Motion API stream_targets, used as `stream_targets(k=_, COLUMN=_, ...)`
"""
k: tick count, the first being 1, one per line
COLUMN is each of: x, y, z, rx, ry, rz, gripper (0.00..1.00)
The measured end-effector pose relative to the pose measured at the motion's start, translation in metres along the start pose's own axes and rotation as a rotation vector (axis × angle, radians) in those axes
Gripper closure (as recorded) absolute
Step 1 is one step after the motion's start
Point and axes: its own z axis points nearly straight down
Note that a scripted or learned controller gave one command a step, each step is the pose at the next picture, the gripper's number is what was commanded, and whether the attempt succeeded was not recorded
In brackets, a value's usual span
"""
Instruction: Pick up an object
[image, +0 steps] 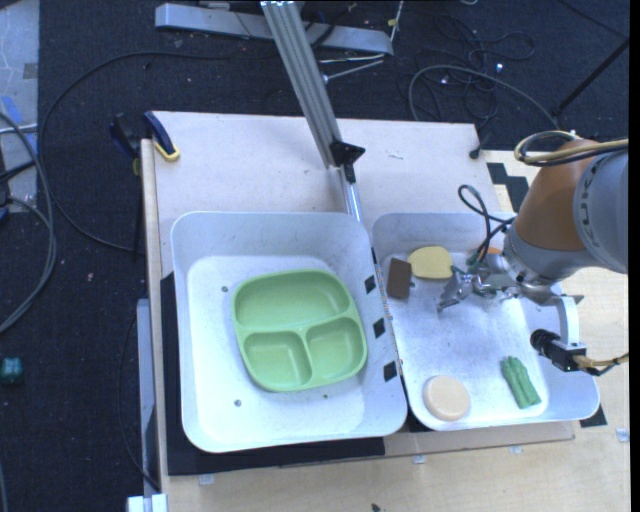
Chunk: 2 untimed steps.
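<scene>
End effector (452, 293) sits low inside the right bin (560, 400), in its upper half, reaching in from the right edge of the view; grey arm (600, 215) with orange band (548, 205) trails off behind it to the right. Fingers look like thin metal prongs pointing left and slightly down; whether they are apart or together cannot be told at this size, and nothing is seen between them. Closest object: a yellow rounded piece (431, 262), just up and left of the fingertips, near but apart from them. A small brown block (399, 278) stands further left of the end effector, beside the yellow piece and close to the bin's left wall. Toward the near rim, well below the end effector, lies a pale cream disc (446, 397); below and to the right lies a green ridged piece (520, 382), tilted. A black fitting with cable (552, 348) hangs off the wrist, between the end effector and the green piece. Left bin (200, 330), well to the left, holds a green divided plate (298, 328). A metal strut (312, 85) runs diagonally above the bins' shared edge, up and left of the end effector. Both bins rest on the pale surface (260, 160); dark floor with cables around it.
</scene>
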Motion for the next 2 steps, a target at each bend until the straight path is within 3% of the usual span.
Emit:
stream_targets(k=1, x=0.000, y=0.001, z=-0.013, rx=-0.005, ry=-0.001, rz=0.000, gripper=1.00)
stream_targets(k=2, x=0.006, y=0.003, z=-0.075, rx=-0.008, ry=-0.002, rz=-0.003, gripper=1.00)
